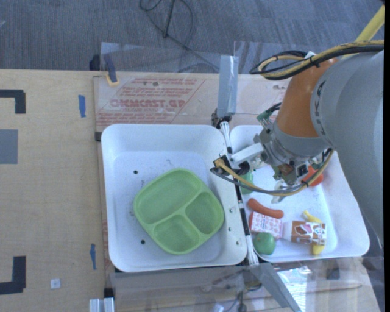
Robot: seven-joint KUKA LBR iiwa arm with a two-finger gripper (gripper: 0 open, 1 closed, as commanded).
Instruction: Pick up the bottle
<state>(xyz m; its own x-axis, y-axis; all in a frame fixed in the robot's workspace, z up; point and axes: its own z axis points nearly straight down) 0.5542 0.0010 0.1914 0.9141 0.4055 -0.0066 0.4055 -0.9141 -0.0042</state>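
My end effector (286,178) hangs over the right bin (342,204); I cannot tell how wide it stands. The yellow, brown-labelled bottle (309,232) lies apart from it, lower in my view.

1. I take this for a robot lab; my arm (356,103) reaches over a plywood bench (49,201) standing on grey office carpet (61,30);
2. a left bin (116,137) and a right bin (350,219), both white, sit side by side, with printed cardboard (152,97) behind them;
3. black tape marks (13,100) and blue tape strips (81,105) dot the bench; loose cables (164,15) trail over the carpet.
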